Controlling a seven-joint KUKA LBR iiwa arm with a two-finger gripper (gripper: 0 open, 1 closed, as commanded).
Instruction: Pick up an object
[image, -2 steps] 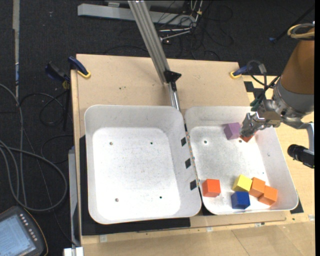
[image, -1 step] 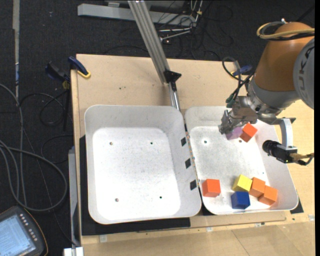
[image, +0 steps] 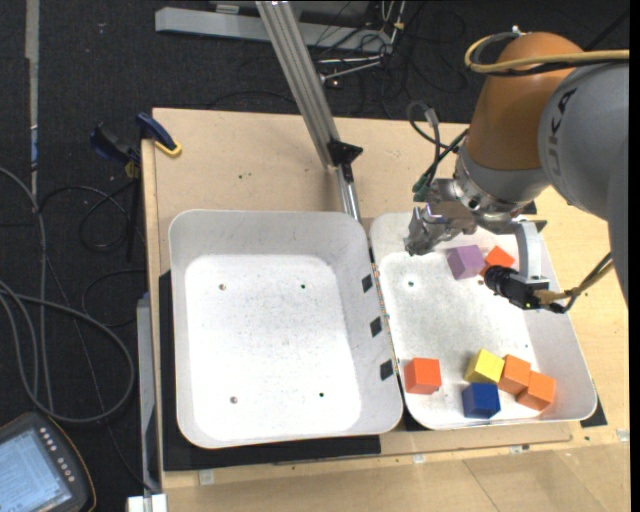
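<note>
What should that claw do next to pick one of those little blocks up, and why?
Probably shift a little toward the purple block and lower over it. The claw hangs at the right bin's far edge, beside that block, with nothing between its fingers. The purple block is the nearest one; the other blocks lie further off.

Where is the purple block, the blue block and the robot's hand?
purple block (image: 464, 261): camera view, on its top face.
blue block (image: 481, 400): camera view, on its top face.
hand (image: 422, 236): camera view, at its dark tip, over the right bin's far end.
</note>
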